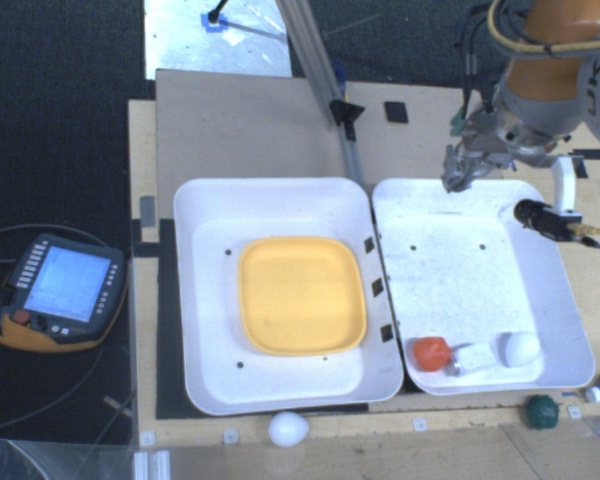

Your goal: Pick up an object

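Right bin point(540, 298) holds red object point(430, 353) near front – gripper point(458, 180) above far rim, finger state unclear.

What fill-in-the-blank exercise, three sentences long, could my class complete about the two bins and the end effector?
1. The yellow plate lies in the ____ bin.
2. The red object lies near the front edge of the right bin, with a ____ ball in the same bin.
3. The end effector hangs above the right bin's ____ edge.

Missing words: left; white; back
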{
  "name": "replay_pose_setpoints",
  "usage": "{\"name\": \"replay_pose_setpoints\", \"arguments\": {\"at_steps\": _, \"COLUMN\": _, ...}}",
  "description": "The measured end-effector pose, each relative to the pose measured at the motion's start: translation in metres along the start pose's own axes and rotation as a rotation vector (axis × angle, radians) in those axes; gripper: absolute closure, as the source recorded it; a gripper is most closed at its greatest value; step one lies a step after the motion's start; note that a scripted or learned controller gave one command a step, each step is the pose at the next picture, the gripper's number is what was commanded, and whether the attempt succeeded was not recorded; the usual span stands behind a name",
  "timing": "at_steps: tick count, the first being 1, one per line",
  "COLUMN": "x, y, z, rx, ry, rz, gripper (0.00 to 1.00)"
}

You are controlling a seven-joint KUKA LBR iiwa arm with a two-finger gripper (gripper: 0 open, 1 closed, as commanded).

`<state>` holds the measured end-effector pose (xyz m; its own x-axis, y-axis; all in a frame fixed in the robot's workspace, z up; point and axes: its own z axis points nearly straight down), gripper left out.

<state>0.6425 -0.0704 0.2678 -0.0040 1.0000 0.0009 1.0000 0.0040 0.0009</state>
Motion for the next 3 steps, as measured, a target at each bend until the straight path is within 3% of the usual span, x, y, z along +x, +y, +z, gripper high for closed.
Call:
{"name": "replay_pose_setpoints", "arguments": {"at_steps": 2, "x": 0.095, "y": -0.037, "z": 0.009, "rx": 0.001, "ry": 0.0, "rz": 0.0, "gripper": 1.0}}
{"name": "replay_pose_setpoints", "arguments": {"at_steps": 3, "x": 0.14, "y": -0.07, "z": 0.009, "rx": 0.0, "ry": 0.0, "rz": 0.0, "gripper": 1.0}}
